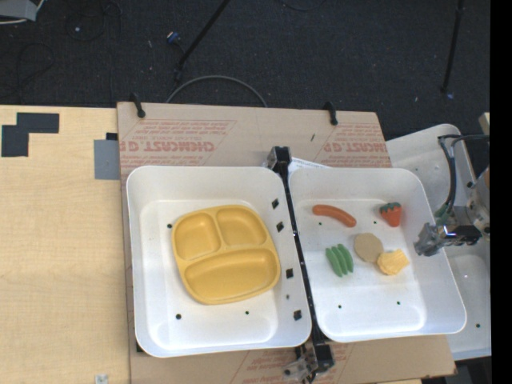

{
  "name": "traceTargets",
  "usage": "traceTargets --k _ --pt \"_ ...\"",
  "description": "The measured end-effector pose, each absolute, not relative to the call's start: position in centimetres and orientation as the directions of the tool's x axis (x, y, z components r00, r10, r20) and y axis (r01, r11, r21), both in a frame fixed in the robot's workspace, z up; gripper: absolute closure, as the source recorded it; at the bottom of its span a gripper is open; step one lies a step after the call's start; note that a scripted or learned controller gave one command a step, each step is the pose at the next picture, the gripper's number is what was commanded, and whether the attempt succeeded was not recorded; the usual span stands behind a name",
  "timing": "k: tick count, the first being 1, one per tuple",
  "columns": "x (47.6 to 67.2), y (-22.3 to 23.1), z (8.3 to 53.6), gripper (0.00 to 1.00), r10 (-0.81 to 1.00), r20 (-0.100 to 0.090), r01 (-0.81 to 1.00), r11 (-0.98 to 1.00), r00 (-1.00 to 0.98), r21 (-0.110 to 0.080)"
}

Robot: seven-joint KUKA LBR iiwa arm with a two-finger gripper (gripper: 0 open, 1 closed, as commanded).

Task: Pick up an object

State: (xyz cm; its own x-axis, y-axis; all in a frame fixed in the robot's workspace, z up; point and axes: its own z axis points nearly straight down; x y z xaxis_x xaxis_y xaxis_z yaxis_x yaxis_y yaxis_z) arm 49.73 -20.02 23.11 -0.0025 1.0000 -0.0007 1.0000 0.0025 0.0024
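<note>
Gripper (433,239): I see it low at the view's right edge
Arm: I see it reaching in from the right

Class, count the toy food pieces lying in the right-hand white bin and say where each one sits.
5. Sausage at upper left, strawberry at upper right, green beans at lower left, tan potato in the middle, yellow piece beside it, lower right.
</note>
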Motion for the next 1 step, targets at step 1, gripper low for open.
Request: traceTargets --k 1 --pt "49.79 -20.06 25.35 1.0 1.0 0.0 1.0 0.002 -0.002 0.0"
